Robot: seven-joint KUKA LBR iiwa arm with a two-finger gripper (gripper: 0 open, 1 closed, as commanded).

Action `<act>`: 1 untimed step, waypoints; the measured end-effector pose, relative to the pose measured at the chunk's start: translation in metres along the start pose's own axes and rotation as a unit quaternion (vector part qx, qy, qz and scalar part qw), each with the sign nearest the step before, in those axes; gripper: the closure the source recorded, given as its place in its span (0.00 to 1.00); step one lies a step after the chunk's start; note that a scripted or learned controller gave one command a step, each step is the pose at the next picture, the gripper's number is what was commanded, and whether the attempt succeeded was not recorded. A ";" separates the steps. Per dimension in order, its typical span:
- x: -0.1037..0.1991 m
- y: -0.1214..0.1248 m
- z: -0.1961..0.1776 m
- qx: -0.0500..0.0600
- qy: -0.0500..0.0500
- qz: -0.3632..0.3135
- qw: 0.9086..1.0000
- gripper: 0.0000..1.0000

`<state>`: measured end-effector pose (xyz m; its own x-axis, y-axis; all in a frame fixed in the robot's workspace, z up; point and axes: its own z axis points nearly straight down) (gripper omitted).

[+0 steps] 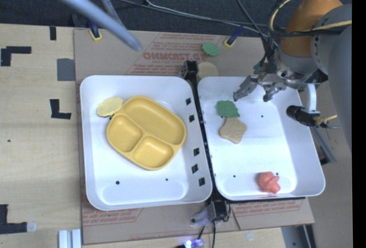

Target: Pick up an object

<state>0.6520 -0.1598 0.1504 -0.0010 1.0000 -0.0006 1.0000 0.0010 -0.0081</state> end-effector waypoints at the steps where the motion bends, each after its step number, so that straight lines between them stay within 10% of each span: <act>1: 0.002 0.003 0.045 -0.001 -0.001 -0.001 1.000 0.00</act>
<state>0.6550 -0.1582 0.1058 -0.0022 1.0000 -0.0016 1.0000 0.0022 -0.0052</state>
